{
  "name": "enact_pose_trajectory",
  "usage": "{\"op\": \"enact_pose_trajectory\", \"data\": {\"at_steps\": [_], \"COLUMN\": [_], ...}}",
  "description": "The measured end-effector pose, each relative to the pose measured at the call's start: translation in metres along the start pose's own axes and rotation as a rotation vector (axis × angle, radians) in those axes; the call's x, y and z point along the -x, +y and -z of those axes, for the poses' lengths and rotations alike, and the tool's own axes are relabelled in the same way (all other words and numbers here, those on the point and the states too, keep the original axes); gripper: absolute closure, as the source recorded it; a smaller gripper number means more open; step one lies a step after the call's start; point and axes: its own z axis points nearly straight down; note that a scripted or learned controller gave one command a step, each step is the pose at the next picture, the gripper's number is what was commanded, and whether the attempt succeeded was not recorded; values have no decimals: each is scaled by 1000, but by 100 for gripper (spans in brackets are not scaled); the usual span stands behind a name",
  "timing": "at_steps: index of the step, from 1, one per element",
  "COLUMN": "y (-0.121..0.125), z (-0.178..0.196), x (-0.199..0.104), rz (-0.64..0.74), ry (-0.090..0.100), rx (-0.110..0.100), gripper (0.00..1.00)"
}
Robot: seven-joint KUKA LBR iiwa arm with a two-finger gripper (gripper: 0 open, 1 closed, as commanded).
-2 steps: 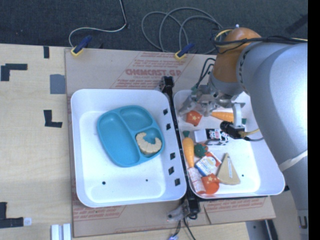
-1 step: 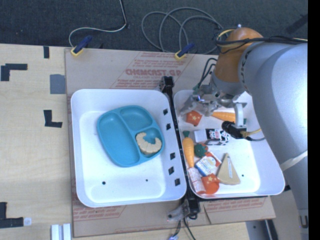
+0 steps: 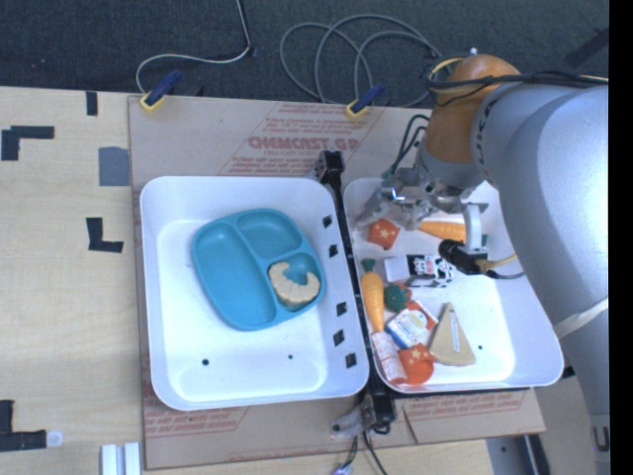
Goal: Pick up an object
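I am reaching my arm [image 3: 554, 196] in from the right of the frame, and it is covering much of the right bin [image 3: 524, 359]. The left bin [image 3: 168, 305], centre of the frame, is holding a blue divided plate [image 3: 237, 265] with a pale ring-shaped piece [image 3: 297, 283] in its lower right compartment. My gripper [image 3: 401, 206] is hanging over the upper left of the right bin; I cannot tell whether it is spread or pressed together, and I am seeing nothing between its tips. Candidates for picking are lying close together: an orange-red block [image 3: 384, 233] just below the gripper, a carrot [image 3: 373, 300] along the left wall, a tan wedge [image 3: 452, 336] lower down. In my judgement, I am best descending straight onto the block, keeping clear of the bin wall.
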Motion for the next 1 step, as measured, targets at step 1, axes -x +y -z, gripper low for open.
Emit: {"op": "enact_pose_trajectory", "data": {"at_steps": [1], "y": [-3], "z": [0], "x": [6], "rz": [0], "ry": [0], "rx": [1], "gripper": [0]}}
